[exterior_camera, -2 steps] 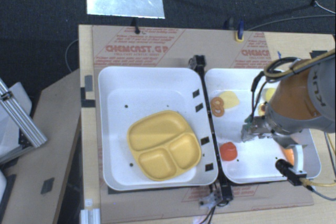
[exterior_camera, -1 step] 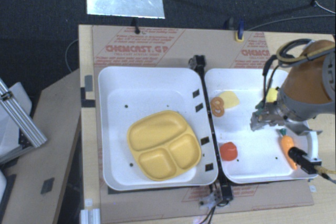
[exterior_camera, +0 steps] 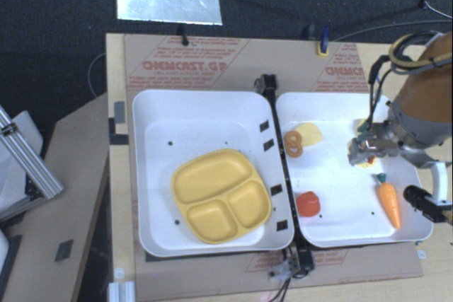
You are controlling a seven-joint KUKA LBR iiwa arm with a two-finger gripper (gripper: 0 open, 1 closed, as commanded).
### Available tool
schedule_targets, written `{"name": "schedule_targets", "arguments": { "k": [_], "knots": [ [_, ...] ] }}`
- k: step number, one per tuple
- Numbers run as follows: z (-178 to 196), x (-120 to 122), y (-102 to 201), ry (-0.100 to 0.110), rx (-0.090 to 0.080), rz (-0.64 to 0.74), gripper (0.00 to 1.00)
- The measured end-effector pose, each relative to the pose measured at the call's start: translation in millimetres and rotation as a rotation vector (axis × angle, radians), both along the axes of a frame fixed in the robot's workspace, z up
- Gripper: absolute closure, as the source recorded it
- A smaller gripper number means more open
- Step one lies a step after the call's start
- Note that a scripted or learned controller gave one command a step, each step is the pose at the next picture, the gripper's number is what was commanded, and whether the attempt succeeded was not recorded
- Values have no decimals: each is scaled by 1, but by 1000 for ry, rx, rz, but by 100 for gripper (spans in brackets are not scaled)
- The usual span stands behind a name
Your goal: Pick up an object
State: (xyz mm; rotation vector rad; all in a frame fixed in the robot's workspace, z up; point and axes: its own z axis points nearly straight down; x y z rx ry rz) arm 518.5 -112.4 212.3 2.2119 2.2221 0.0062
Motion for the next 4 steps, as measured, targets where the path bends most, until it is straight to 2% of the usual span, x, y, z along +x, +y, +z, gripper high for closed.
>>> {"name": "schedule_targets", "arguments": {
  "k": [1,4],
  "knots": [
    [-7,12,55,5,3,6,100],
    [24,41,216,3,5,6,100]
  ]
}}
